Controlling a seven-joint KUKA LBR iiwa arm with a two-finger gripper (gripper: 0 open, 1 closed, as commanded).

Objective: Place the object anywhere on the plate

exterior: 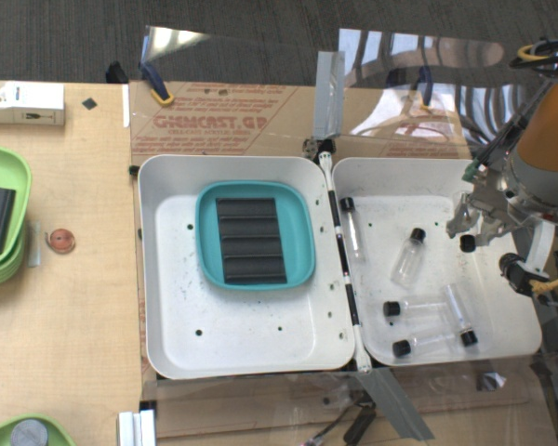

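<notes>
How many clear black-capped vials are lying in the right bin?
5. One vial lies along the right bin's left wall, one near the centre, two toward the front, one front right. The end effector may hide more.

Teal plate [257, 236], square with rounded corners, dark ribbed insert at centre; lies flat in left bin's upper half. Clear vials with black caps [407, 256] lie on their sides, scattered across right bin.
</notes>
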